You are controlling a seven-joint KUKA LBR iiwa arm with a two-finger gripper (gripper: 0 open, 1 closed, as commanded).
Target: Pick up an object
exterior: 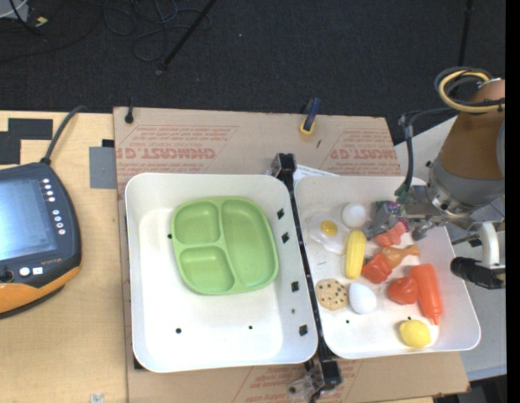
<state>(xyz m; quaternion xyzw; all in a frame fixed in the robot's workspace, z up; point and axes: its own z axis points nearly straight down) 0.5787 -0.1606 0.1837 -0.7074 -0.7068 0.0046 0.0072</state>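
Two white bins side by side on the bench (pixel 75 326). Left bin (pixel 150 309): green tray (pixel 223 246). Right bin (pixel 461 330): toy food, corn (pixel 354 253), carrot (pixel 428 290), cookie (pixel 331 293), lemon (pixel 416 333). Jaws (pixel 392 222) low over a pink piece (pixel 389 235) at the pile's upper edge; grip state impossible to tell.

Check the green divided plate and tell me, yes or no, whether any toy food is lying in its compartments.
No. The green divided plate sits bare in the left bin, while the toy food, such as the corn cob, lies in the right bin.
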